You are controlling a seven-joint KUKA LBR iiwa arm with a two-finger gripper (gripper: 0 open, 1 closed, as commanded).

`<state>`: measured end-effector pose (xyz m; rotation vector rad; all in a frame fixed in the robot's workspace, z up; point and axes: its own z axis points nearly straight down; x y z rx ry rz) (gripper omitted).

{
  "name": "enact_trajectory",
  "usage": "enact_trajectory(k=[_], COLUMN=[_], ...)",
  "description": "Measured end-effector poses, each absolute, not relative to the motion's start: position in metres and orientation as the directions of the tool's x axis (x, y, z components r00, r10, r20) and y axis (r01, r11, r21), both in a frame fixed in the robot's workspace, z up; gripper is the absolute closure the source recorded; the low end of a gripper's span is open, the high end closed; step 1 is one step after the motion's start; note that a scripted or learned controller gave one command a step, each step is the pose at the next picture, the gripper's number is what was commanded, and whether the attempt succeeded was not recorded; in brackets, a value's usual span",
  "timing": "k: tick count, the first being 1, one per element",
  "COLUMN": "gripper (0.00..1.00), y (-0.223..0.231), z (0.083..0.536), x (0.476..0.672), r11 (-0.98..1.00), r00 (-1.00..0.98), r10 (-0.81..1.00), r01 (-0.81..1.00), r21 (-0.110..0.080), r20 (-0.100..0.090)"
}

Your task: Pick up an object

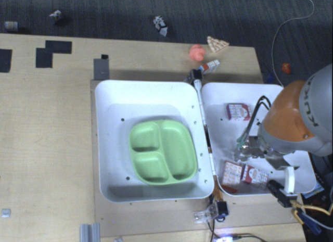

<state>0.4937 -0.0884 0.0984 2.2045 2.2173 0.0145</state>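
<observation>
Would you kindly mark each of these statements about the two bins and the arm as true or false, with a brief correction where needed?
1. The green divided plate lies in the left bin. True.
2. The green divided plate has five compartments. False: three show.
3. The arm hangs over the right bin. True.
4. Two small red-and-white packets lie at the right bin's near side. True.
5. The pink ball lies inside the left bin. False: it rests on the bench beyond the bins.
6. The right bin's far red-and-white packet sits on the plate. False: it lies on the bin floor.
</observation>
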Motion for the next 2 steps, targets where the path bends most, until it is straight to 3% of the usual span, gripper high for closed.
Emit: enact_trajectory(k=[1,2], gripper=[1.0,0.0], y=[-0.177,-0.1765], z=[0.1148,0.115], x=[0.5493,0.5495], r11=[0.003,0.004], r00=[-0.003,-0.004], r10=[1.0,1.0], r01=[1.0,1.0], r21=[0.003,0.003], r20=[-0.001,-0.001])
